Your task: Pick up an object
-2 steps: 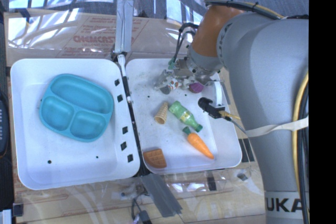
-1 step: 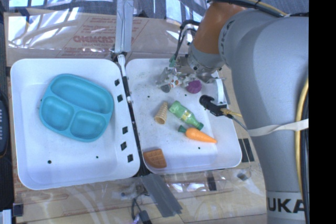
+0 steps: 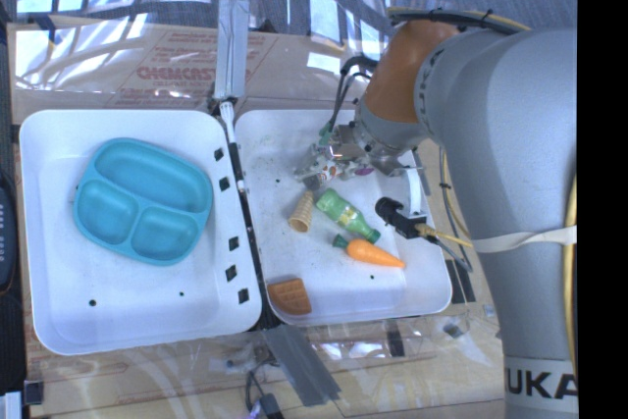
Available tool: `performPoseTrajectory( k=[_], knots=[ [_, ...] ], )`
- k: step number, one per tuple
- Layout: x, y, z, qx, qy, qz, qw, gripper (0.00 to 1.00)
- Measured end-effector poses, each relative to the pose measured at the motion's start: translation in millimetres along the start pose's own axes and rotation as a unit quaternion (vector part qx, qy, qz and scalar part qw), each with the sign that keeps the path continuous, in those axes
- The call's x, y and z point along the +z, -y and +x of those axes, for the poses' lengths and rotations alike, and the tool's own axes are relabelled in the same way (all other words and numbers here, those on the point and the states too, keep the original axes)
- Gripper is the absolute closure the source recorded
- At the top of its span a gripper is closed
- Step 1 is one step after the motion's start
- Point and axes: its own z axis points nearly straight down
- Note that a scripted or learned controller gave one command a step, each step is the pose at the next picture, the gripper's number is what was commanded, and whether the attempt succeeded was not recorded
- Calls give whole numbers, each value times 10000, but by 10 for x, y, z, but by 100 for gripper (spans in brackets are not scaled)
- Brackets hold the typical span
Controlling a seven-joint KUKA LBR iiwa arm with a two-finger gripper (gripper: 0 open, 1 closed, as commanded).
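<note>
My gripper (image 3: 327, 164) is low over the upper middle of the right bin (image 3: 432, 294), reaching in from the right. Just below it lie a tan ice cream cone (image 3: 302, 211) and a green bottle (image 3: 345, 214) with its dark cap pointing down-right. An orange carrot (image 3: 374, 254) with a green top lies beside the bottle's cap end. A brown waffle-like piece (image 3: 289, 295) sits in the bin's near left corner. Something small and multicoloured shows at the gripper's tip, too blurred to name.
The left bin (image 3: 59, 309) holds a blue divided plate (image 3: 143, 201). A ridge with black clips (image 3: 235, 211) separates the two bins. The big grey arm (image 3: 500, 172) covers the right bin's right side. Brown cardboard (image 3: 157, 64) lies behind the bins.
</note>
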Motion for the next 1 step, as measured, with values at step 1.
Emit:
performPoseTrajectory(
  k=[1],
  knots=[
    [-1327,135,333,-4,2,-54,10000,100]
  ],
)
